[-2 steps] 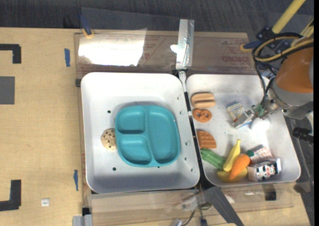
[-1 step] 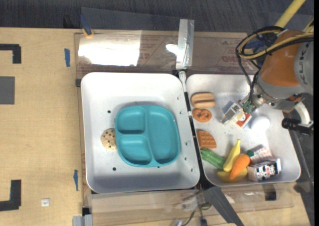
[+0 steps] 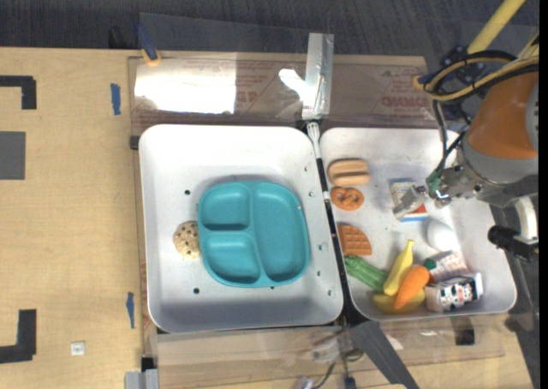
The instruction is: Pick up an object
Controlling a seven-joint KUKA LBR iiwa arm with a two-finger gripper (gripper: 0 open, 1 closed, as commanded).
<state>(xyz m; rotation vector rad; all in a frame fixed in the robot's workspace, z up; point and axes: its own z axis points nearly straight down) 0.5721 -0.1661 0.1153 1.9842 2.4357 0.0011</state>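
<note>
Right bin (image 3: 501, 297) | banana (image 3: 399, 268) long axis upright in view, tip up | jaws (image 3: 419, 199) state unclear

We are looking at two white bins, the left bin (image 3: 163, 207) and the right bin (image 3: 377, 143), both appearing as smooth, slightly glossy plastic. In the left one a teal divided plate (image 3: 254, 233) is showing a smooth satin plastic surface, and beside it a cookie (image 3: 187, 239) is looking rough and speckled. The bench (image 3: 68, 207) at the frame's left is reading as matt cardboard or raw wood. Along the upper middle, a clear sheet (image 3: 184, 87) is catching glare, and an upright strip (image 3: 318, 74) is shining like metal.
</note>
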